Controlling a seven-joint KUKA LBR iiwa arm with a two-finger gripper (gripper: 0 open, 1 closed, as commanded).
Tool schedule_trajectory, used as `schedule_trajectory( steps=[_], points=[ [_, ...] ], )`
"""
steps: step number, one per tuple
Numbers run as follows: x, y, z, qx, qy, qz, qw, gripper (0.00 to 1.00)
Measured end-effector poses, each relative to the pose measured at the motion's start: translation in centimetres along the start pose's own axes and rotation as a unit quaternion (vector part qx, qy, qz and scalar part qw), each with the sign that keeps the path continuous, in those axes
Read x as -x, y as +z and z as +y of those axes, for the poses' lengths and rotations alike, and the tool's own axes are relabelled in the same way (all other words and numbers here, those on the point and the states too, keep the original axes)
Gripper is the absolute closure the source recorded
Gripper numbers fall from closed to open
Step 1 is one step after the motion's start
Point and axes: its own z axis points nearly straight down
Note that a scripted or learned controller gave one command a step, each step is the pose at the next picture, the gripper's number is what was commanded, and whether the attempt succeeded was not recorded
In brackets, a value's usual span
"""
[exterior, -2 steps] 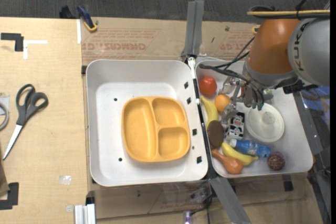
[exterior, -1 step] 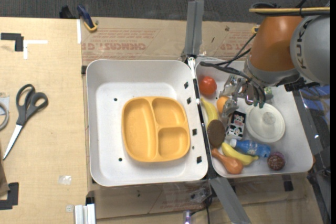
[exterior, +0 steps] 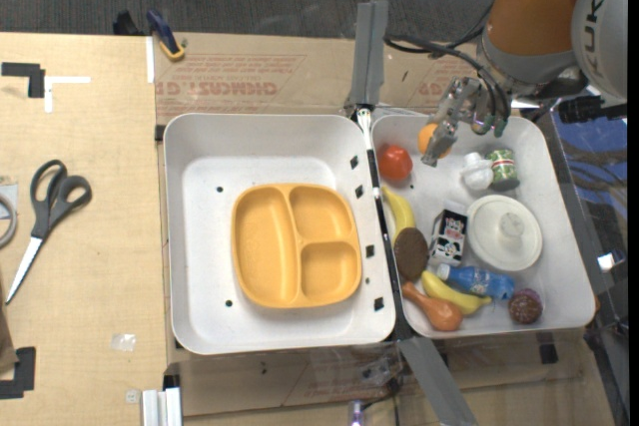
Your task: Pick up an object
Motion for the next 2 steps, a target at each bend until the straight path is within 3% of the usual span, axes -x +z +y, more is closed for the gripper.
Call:
schedule_trajectory(
  steps=[1, 2],
  points=[
    [-1.9, -3.5, 5.8, 0.000, 0.086, 0.001, 0.9963, 1.00],
    [-12.1, -1.9, 7.8, -0.001, 0.120, 0.003, 0.9927, 1.00]
  ],
)
